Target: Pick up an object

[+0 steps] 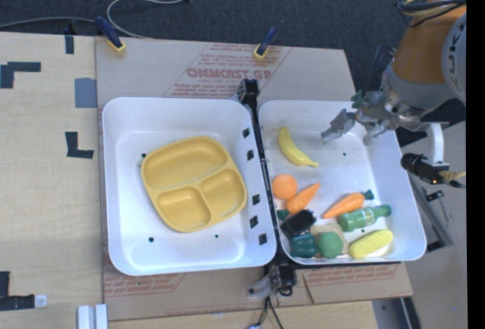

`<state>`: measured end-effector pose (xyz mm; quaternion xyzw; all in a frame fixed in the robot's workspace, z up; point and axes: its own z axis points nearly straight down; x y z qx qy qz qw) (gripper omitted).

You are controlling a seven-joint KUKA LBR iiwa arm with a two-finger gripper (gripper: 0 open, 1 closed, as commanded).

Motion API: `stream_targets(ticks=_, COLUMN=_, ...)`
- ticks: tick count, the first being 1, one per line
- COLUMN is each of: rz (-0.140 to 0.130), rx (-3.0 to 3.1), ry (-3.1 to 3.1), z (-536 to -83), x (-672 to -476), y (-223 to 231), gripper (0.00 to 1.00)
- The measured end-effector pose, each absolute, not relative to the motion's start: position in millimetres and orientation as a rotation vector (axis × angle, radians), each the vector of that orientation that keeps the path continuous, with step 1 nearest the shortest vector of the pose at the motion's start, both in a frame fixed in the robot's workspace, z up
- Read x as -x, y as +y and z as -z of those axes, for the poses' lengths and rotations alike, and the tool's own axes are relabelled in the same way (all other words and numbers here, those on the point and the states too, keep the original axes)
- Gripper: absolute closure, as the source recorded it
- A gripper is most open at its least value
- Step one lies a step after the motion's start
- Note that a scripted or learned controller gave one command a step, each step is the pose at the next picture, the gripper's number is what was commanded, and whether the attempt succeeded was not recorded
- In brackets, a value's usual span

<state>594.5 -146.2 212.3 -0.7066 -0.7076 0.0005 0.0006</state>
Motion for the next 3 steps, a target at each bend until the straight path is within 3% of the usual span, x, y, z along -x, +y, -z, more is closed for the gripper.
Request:
stream_targets(ticks=1, rz=0.004, rx=2.220, ry=-2.226, z=-86, x=-628.5, y=-93, gripper=0.00)
stream_targets(ticks=2, rz=0.001, rx=2.219, ry=-2.227, z=-95, x=-628.2, y=-93, gripper=1.00)
stream_targets(ticks=3, rz=0.001, rx=2.218, ry=-2.225, z=-185, x=-626.9, y=-21, gripper=1.00)
